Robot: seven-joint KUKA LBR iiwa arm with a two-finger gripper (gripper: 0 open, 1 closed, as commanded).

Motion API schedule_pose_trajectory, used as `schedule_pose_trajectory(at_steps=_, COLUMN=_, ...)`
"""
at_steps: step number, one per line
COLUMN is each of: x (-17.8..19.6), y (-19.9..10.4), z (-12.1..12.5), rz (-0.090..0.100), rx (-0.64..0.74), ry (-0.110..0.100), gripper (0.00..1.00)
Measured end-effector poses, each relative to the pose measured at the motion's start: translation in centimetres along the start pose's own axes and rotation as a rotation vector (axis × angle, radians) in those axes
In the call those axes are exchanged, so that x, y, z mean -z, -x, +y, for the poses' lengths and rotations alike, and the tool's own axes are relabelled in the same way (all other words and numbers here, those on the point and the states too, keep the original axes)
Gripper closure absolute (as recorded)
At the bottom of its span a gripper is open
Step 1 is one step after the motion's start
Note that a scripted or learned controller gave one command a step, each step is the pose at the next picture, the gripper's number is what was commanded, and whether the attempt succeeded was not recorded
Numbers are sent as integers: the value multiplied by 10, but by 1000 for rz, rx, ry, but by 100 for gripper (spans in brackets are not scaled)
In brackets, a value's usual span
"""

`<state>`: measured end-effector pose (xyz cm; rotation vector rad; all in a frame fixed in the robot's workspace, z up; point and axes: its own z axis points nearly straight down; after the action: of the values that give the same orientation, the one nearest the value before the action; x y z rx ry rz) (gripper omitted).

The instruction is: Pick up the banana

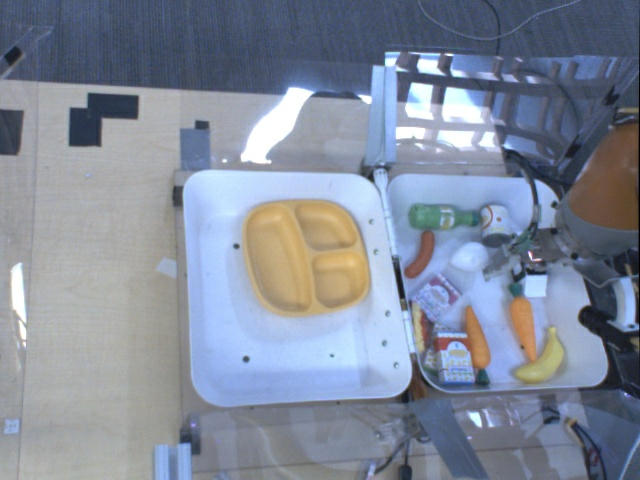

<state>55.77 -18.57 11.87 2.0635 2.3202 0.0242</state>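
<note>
At the right bin's (598, 368) near right corner your banana (541, 360) lies untouched, just beside a carrot (522, 326). Your claw (524, 258) hangs above the bin's middle; whether it is spread or closed, I cannot tell. You're at the approach: come down toward that corner, minding the bin wall close behind.

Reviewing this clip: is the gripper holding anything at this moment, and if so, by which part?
Nothing visibly held. The gripper sits over the right bin, above the carrots, while the banana lies free near the bin's front corner. Finger state cannot be told.
</note>
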Motion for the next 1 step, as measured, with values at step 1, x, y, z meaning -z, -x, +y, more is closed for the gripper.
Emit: schedule_pose_trajectory(at_steps=1, x=82, y=16, z=-46, rz=14, rx=-16, ry=-31, gripper=0)
